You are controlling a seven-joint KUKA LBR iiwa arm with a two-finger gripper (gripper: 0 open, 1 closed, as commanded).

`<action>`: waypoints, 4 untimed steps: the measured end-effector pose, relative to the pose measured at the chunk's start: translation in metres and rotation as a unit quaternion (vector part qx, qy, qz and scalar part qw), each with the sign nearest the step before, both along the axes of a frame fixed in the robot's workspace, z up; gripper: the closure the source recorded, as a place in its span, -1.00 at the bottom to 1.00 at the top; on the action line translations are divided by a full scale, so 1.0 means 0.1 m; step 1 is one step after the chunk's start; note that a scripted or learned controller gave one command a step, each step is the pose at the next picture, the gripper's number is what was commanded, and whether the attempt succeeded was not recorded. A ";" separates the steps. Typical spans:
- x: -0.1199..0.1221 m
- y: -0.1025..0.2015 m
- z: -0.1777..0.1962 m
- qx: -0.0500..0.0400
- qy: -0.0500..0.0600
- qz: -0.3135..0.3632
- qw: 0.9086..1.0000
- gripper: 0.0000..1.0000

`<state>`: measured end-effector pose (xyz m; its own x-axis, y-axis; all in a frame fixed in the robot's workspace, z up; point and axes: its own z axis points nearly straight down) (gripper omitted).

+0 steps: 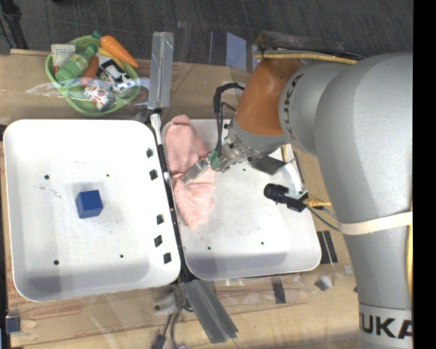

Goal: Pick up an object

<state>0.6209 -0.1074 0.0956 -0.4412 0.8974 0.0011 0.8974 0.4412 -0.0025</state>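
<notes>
**Gripper low over the pink cloth in the right bin**

The pink cloth point(185, 173) lies crumpled along the left wall of the right bin point(276, 257), reaching from the far corner toward the middle. The gripper point(207, 164) sits right at the cloth's right edge, angled down and leftward, likely placed for a grasp; whether its fingers are spread or pinching fabric cannot be told. A blue cube point(89, 203) rests alone in the left bin point(29, 267). A green bowl of toys point(94, 75) stands beyond the bins.

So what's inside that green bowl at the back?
The green bowl holds a jumble: an orange carrot-shaped toy, a green piece, small printed packets. Whatever lies beneath that pile is covered.
</notes>
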 end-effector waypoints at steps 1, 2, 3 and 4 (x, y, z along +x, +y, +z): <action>-0.44 -0.03 -0.03 0.000 0.000 -0.022 1.000 -1.00; -1.06 -0.10 -0.04 0.000 0.000 -0.059 0.998 -1.00; -1.05 -0.10 0.06 0.000 0.000 -0.057 0.998 1.00; -0.71 0.20 0.96 0.000 0.000 -0.193 0.981 1.00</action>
